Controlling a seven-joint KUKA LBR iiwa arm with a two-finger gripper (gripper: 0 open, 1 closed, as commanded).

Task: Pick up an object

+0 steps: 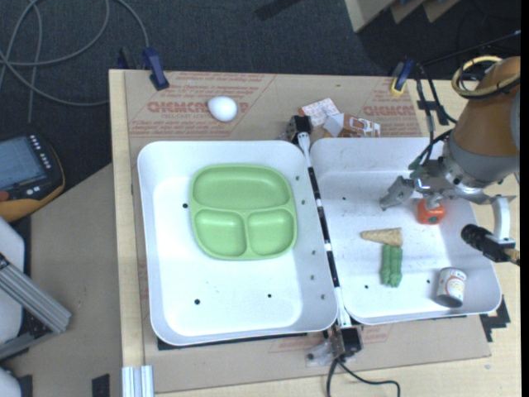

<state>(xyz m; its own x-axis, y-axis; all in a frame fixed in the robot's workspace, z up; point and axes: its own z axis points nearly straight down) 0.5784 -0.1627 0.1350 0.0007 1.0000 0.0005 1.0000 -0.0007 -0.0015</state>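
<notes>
Camera view from above puts the tool (420, 190) low over the far right part of the right bin (351, 172), hanging off the grey arm (486, 131) that comes in from the right. From where I stand, the metal parts splay out to the left and sit right on top of a small orange object (429, 212), which peeks out just below them on the near side. Whether the tool is clenched on it or released, I cannot tell; the wrist hides the contact.

That orange piece looks like the likeliest target, and the move turns on how little separates them: it lies directly beneath the tool, a touch toward the near side, so a straight descent should do, with no sideways travel. It looks stubby, with no clear long axis to line up with.

Farther out in the same bin, a tan wedge (383, 236) lies to the near left with its point aimed left, and just nearer than that a green pickle-like piece (391, 265) lies with its long axis running near to far. A small can (451, 286) rests on its side at the near right corner.

The left bin (165, 238) holds a green divided plate (244, 210). Beyond the bins, a white egg (221, 107) sits on the worktop (207, 89).
</notes>
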